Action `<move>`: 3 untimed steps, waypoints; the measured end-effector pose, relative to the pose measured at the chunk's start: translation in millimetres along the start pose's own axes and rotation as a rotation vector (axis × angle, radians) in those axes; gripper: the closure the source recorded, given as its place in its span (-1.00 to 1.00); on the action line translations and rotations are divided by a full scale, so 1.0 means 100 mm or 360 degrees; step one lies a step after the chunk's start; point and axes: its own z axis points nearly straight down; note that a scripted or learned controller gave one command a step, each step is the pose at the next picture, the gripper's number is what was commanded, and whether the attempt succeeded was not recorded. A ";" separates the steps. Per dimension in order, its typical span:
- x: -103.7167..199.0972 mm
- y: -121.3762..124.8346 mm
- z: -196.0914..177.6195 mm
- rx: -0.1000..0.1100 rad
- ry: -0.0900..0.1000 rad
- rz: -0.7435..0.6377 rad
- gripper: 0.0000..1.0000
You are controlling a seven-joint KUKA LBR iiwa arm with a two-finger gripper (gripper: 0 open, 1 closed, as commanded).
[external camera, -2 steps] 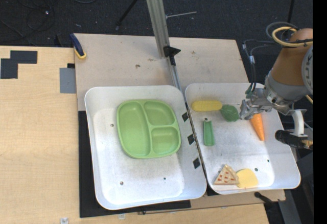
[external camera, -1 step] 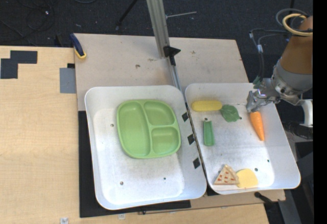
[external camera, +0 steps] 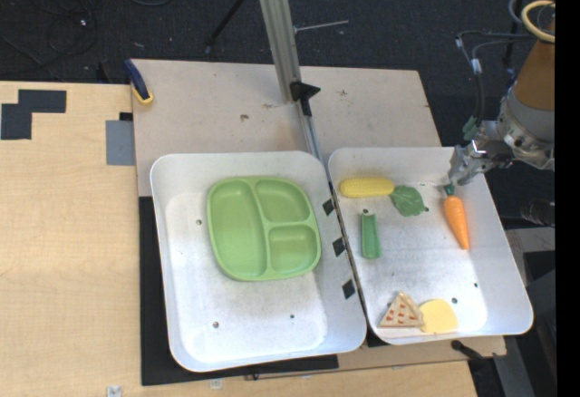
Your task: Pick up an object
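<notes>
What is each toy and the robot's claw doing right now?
Gripper: just above the carrot's top, holding nothing.
Carrot: lying flat.
Corn: lying flat.
Leaf: lying beside the corn.
Green stick: lying flat.
Pizza slice: lying flat.
Green plate: right side up.

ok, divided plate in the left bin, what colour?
Light green divided plate, clearest in the camera view.

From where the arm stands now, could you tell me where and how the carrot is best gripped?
Probably across the carrot's thick upper body, just below its green top, coming straight down. It lies flat in the right bin, tapering toward the near end, so the wide part offers the surest hold. The hand is just above that end, and nothing crowds its sides.
</notes>
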 end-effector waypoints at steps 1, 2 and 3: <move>0.51 0.02 0.12 0.0011 0.0005 -0.0005 1.00; 1.01 0.06 0.21 0.0012 0.0006 -0.0006 1.00; 1.56 0.04 0.09 0.0009 0.0005 -0.0006 1.00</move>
